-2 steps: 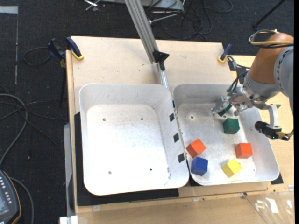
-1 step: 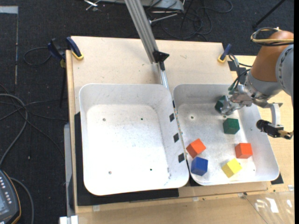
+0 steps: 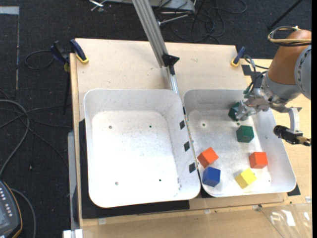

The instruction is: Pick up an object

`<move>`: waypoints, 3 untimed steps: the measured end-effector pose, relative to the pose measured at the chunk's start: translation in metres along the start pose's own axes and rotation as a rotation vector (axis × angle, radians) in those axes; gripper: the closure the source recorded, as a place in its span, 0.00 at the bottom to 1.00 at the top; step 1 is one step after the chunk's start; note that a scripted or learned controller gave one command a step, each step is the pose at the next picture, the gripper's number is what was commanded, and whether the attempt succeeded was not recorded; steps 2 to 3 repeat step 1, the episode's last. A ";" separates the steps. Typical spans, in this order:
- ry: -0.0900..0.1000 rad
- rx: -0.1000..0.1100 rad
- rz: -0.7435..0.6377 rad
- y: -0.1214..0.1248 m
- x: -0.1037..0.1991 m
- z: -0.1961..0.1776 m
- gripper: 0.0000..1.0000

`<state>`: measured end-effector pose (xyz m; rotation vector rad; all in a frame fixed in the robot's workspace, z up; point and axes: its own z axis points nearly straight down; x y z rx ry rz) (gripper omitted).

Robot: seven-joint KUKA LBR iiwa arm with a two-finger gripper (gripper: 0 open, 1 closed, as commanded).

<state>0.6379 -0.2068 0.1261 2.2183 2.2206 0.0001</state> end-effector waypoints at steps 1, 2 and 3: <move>0.000 0.000 0.000 0.000 0.000 0.000 0.00; 0.000 0.000 0.000 0.000 0.000 0.000 0.00; 0.000 0.000 0.000 0.000 0.000 0.000 0.00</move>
